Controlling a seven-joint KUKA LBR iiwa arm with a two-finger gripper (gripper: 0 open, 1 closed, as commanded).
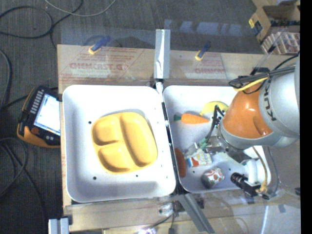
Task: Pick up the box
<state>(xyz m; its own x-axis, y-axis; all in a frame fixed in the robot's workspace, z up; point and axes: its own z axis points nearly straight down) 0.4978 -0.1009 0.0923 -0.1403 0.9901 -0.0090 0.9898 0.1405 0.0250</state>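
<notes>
Gripper (207, 147) touching box (199, 159), jaws hidden.

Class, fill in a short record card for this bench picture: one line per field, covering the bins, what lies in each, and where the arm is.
left bin: holds a yellow divided tray
right bin: holds a carrot, a yellow item partly behind the arm, a small box and a small can
arm: reaches in from the right, over the right bin
gripper: low over the box; grasp not visible
beside bench, left: a handheld controller on the floor
</notes>
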